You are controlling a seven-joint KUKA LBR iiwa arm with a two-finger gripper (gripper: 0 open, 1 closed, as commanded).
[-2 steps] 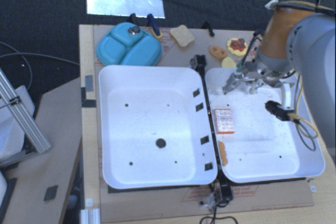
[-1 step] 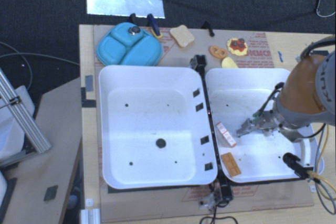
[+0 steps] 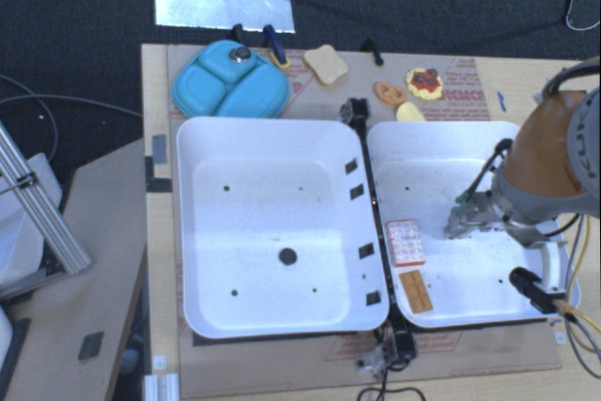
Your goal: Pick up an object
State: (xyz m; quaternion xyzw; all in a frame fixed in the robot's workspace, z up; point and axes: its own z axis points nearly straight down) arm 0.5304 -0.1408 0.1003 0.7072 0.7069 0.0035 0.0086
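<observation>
the gripper [image 3: 467, 223] sits low in the right bin [image 3: 441, 155], just right of the card [image 3: 405, 241] by its left wall, apparently hunting a pick; grip state: cannot tell.

You see grey arm's two-finger gripper [image 3: 462, 223] low over the right shallow white bin [image 3: 441, 155] | pink-white patterned flat card [image 3: 405, 241] and orange-brown rectangular bar [image 3: 415, 291] near its left wall | left shallow white bin [image 3: 272, 141] alongside | blue plastic divided plate [image 3: 231, 82] behind.
</observation>
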